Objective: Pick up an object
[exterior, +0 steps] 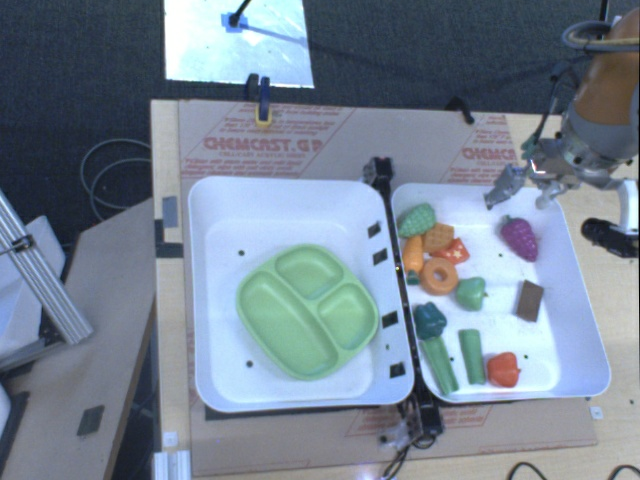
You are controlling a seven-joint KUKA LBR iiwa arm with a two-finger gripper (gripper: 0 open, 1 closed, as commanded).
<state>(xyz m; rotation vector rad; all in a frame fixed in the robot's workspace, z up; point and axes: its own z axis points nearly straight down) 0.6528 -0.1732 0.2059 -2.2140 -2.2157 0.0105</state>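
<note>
one green tray (305, 313), two bins (290, 208), perhaps ten toy foods (440, 276).

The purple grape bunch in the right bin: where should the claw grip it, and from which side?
Probably across the middle of the purple grape bunch, from straight above. It lies flat and apart from the other toys, with bare bin floor on both sides for the fingers. The claw hangs close above its upper end.
</note>
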